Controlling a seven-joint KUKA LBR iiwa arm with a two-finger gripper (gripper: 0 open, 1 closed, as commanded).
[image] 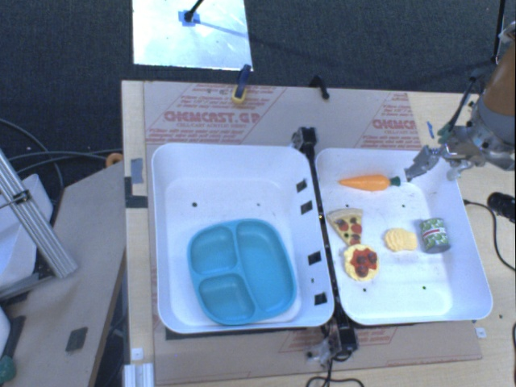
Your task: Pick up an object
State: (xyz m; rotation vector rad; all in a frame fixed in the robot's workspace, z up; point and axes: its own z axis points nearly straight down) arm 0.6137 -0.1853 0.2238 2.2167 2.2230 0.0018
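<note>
Looking from the frame's bottom, I see the blue divided tray [240, 270] low in the left bin [173, 168]. In the right bin [463, 293] lie a round tart [361, 262], a yellow shell piece [400, 239], a small can [434, 235] and a pizza slice [347, 225]. Higher up lies the carrot [367, 183], its stem pointing right. The gripper [422, 164] hovers just beside that stem, upper right, holding nothing that I can see; I cannot tell its spread
</note>
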